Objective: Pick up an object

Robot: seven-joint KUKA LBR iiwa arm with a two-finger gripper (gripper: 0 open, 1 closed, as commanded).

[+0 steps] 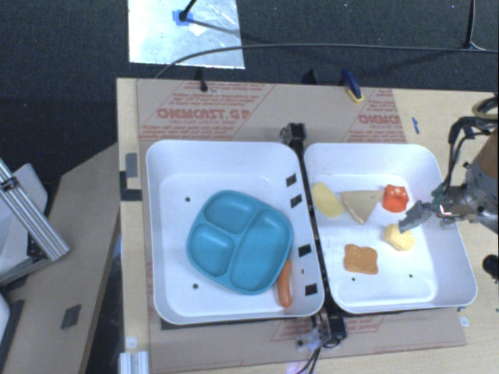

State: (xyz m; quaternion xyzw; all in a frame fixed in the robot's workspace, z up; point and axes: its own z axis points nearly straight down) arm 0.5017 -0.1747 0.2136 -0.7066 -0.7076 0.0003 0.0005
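Left bin (168, 209): blue divided plate (240, 241), sausage (284, 284). Right bin (448, 283): toy foods, undisturbed. Gripper (411, 221) hangs just above the yellow cheese piece (401, 239); finger state cannot be determined. Nothing lifted; pickup outstanding.

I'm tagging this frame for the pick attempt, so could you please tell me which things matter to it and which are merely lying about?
Relevant:
end effector
yellow chunk just beneath it
red piece
tan wedge
yellow oval
orange slice
right bin

Lying about:
blue divided plate
sausage
left bin
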